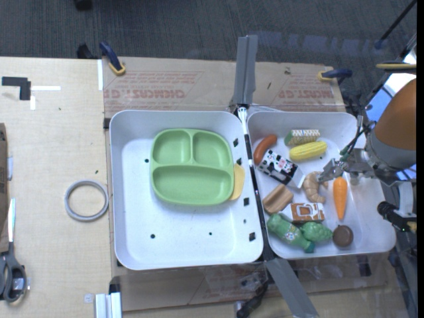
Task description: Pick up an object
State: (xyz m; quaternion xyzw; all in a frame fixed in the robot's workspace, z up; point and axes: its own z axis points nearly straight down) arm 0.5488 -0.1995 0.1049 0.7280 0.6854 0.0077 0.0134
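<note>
The right bin (pixel 371 244) holds several toy foods: a red sausage (pixel 264 146), a yellow corn cob (pixel 308 151), a cow-patterned carton (pixel 277 166), a hot dog bun (pixel 277 197), a tan pastry (pixel 313 187), an orange carrot (pixel 340 198), an orange box (pixel 307 212), green broccoli (pixel 316 234) and a brown ball (pixel 342 236). My gripper (pixel 335 170) hangs low over the right bin, at the carrot's top end and just right of the pastry. No object is visibly held by it. The left bin (pixel 126 197) holds a green divided plate (pixel 192 166).
A yellow piece (pixel 239 181) pokes out from under the plate's right edge. On the bench to the left lie a tape roll (pixel 87 199) and scissors (pixel 13 277). Clamps (pixel 112 58) sit at the back corners. The arm's orange band (pixel 399 121) looms over the right bin's right wall.
</note>
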